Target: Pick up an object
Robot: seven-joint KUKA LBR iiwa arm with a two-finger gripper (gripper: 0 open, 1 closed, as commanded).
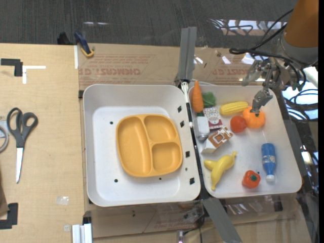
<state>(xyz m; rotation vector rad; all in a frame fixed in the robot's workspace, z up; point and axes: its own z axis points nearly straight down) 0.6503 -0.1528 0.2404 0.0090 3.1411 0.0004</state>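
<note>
The right bin holds several toy foods. An orange fruit lies near its back right, touching a red tomato on its left. A yellow corn cob lies just behind them. My gripper hangs at the back right of this bin, its tip right above the orange fruit's top. Nothing can be seen held in it. Further forward lie a small carton, a banana, a blue bottle and a red pepper. A carrot rests along the bin's left wall.
The left bin carries a yellow divided plate. Scissors lie on the wooden bench at far left. Cables trail behind the right bin near the arm's orange band.
</note>
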